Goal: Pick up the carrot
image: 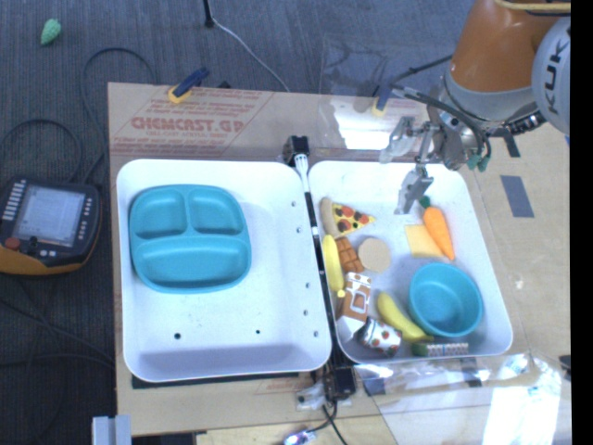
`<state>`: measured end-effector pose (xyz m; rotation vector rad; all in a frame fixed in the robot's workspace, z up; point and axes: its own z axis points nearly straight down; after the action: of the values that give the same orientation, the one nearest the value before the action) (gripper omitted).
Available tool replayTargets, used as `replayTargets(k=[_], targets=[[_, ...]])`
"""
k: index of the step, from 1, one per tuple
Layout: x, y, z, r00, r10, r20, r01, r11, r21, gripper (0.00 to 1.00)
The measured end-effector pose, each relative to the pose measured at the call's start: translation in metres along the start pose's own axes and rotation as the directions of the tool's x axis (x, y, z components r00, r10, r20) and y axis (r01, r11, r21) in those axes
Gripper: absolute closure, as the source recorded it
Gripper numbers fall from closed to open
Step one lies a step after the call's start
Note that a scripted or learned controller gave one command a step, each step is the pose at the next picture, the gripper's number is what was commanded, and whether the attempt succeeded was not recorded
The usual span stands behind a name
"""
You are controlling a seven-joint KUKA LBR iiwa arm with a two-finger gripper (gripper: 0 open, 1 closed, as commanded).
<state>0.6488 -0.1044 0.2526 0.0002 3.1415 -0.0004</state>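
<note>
Across the table point(185, 123), two white bins sit side by side, touching along a shared middle edge. Within the left bin point(269, 341) lies a blue divided plate point(190, 236) toward its upper left, with bare white floor below it and to its right. Crowded by comparison, the right bin point(482, 211) holds the carrot point(439, 232) near its right wall, lying at a slant with its leafy green end toward the top and its tip pointing down at a blue bowl point(446, 298). A yellow cheese-like slab point(420, 241) lies touching the carrot's left side. Left of these are a pizza slice point(350, 217), a round tan cookie point(374, 253), a waffle-like piece point(347, 253) and a long yellow item point(331, 262) along the left wall. A banana point(399, 315) lies just beside the bowl's lower left.

Over the bin's upper right corner hangs the gripper point(414, 188), its fingers pointing down just above and left of the carrot's green top; whether they are spread or closed cannot be told, and nothing is seen between them. Some bare floor remains in the bin's top left, beside the gripper.
</note>
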Motion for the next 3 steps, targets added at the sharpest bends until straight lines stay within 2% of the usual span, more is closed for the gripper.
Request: replayTargets(k=[1,2,3], targets=[[0.049,-0.029,0.142,0.995,0.103,-0.014,-0.103,0.995,-0.003,0.0],[0.069,-0.077,0.156,1.0,-0.009,0.001,0.009,1.0,-0.003,0.0],[0.068,-0.078,0.149,1.0,-0.004,0.0,0.004,1.0,-0.001,1.0]])
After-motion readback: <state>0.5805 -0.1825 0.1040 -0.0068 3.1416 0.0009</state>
